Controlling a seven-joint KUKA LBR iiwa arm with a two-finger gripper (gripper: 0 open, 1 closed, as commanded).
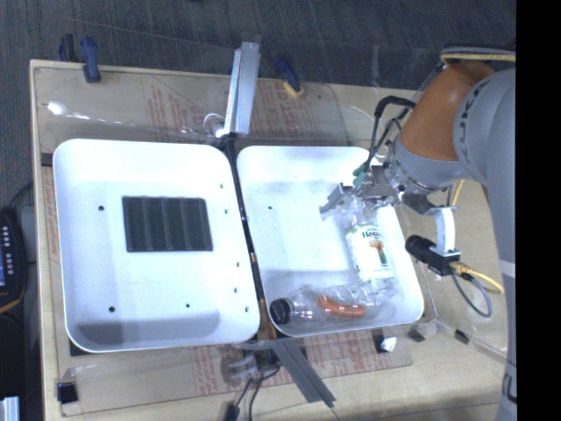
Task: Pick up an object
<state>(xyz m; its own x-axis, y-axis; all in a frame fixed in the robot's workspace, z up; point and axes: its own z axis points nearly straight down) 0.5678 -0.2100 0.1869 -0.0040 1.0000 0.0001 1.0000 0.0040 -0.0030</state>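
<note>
I count two white bins side by side: the left bin (88,314) carries one dark ribbed panel (166,224), the right bin (280,235) holds two clear bottles. One bottle (370,251) with a white label lies along the right wall, just under my gripper (355,193). The other bottle (329,304), with a black cap and something orange inside, lies along the near wall. My fingers look spread, though glare blurs them, and nothing sits between them.
</note>
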